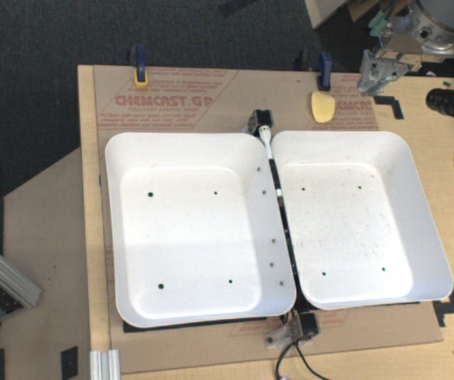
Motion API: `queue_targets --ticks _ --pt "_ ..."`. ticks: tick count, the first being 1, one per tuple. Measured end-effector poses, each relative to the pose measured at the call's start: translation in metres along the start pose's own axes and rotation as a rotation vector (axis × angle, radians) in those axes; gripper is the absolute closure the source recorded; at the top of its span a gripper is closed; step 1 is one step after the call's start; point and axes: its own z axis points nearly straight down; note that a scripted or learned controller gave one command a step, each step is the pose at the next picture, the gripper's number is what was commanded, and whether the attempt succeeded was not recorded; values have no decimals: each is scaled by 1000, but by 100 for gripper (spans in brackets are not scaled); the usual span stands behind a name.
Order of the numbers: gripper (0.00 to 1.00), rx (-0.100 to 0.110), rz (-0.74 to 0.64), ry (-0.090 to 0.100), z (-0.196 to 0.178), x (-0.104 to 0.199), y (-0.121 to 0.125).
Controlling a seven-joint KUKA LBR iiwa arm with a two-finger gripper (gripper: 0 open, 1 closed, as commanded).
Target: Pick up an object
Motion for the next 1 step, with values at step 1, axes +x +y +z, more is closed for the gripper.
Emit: queue_targets --ticks 1 --pt "100 11 -23 10 7 176 -18"
